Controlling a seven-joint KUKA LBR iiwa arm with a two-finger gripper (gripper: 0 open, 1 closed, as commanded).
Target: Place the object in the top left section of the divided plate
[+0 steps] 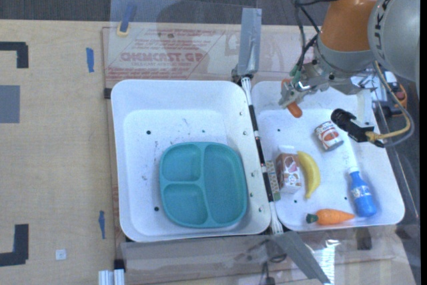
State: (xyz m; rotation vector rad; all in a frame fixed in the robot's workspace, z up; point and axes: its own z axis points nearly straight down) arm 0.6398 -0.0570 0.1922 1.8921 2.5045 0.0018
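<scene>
Slanting down-right, the small orange object [295, 111] shows just below the hand [291, 95].

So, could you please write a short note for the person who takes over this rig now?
Gripper: raised over the far left corner of the right bin; a small orange object sits at its tip, but a grip cannot be confirmed.
Divided plate: teal, in the left bin, nothing in any section.
Right bin also holds a banana, carrot, blue bottle, brown packet and small can.
Done: nothing placed.
Left: put the object in the plate's top left section.
</scene>
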